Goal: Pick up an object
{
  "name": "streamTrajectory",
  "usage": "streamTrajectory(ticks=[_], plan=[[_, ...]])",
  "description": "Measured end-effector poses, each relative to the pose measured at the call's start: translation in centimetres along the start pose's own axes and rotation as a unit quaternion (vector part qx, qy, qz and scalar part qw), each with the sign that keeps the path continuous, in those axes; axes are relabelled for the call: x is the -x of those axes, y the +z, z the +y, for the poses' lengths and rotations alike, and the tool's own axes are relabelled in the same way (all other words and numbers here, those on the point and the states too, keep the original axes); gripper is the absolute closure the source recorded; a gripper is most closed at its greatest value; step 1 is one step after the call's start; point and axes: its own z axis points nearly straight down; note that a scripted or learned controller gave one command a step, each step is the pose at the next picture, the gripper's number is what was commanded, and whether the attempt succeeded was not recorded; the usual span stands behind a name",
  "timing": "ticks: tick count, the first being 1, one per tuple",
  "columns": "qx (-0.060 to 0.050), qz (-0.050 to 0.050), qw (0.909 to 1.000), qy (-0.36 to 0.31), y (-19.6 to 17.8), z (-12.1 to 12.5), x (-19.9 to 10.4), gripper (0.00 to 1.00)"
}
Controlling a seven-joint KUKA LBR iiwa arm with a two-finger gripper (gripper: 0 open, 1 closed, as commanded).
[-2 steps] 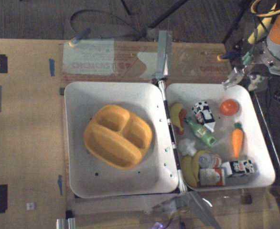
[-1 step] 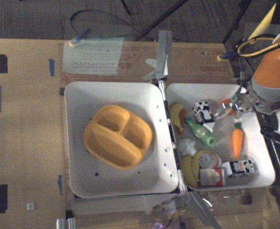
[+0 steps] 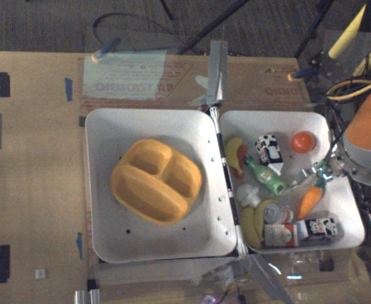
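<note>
The right bin (image 3: pixel 344 198) holds several small things: a carrot (image 3: pixel 310 201) with a green top, a green bottle (image 3: pixel 266 177), a red-orange ball (image 3: pixel 303 142), a small black-and-white carton (image 3: pixel 269 148), two bananas (image 3: pixel 235 154) (image 3: pixel 252 223), a small can (image 3: pixel 277 214) and a long carton (image 3: pixel 299 232) lying flat. My gripper (image 3: pixel 316 171) reaches in from the right and hangs low over the carrot's green top, just right of the bottle's cap end. I see nothing lifted off the bin floor.
The left bin (image 3: pixel 109 233) holds an orange divided plate (image 3: pixel 157 181). A white crumpled item (image 3: pixel 249 195) lies by the divider between the bins. The arm's orange band (image 3: pixel 369 132) stands over the right bin's right rim. Cables and stand legs run behind the bench.
</note>
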Motion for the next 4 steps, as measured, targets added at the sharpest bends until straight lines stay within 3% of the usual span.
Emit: streamTrajectory(ticks=[1,2,3,4], plan=[[-0.004,-0.004,0.9815,-0.191,0.2,0.1,-1.5,0.00],[-0.024,0.006,0.9662,-0.256,0.7,7.4,-1.0,0.00],[-0.012,0.001,0.9543,-0.299,0.0,12.4,-3.5,0.00],[-0.002,-0.005,0.9543,-0.299,-6.5,12.7,-5.1,0.00]])
